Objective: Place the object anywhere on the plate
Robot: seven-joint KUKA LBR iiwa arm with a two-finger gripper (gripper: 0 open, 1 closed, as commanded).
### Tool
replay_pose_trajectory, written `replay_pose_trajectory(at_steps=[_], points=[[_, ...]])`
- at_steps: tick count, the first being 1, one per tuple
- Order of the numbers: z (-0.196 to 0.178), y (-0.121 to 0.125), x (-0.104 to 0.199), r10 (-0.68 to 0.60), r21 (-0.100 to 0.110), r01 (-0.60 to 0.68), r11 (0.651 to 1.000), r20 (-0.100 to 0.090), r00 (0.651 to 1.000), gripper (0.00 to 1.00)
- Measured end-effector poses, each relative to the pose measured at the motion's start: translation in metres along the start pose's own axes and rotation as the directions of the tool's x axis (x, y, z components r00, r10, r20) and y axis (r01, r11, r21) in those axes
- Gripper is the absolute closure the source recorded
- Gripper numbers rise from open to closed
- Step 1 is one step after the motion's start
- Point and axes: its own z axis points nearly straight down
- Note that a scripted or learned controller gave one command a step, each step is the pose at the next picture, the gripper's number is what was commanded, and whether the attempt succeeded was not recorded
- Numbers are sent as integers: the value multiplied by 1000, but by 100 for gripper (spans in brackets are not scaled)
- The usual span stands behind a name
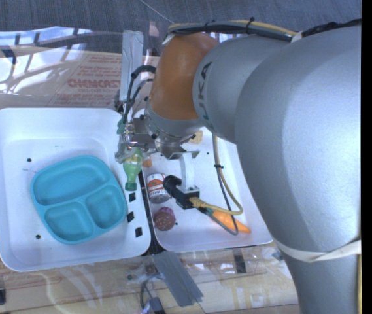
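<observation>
Grey "KUKA"-lettered arm [290,110] over bins ("CHEMCAST" on board [74,77] behind)

arm [290,110]: enters from right, fills right half of frame | orange band: upper centre | gripper [131,150]: centre-left, pointing down

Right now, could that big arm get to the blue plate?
Probably yes. The gripper hangs over the left bin's right edge, right beside the blue plate. A green bottle hangs just under it; nothing else lies between it and the plate.
</observation>
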Motion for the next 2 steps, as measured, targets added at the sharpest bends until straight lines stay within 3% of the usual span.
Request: replay_pose_trajectory(at_steps=[1, 2], points=[[62, -28, 59, 0, 5, 0, 1000, 2, 1000, 100], [60, -26, 57, 3, 0, -3, 1000, 2, 1000, 0]])
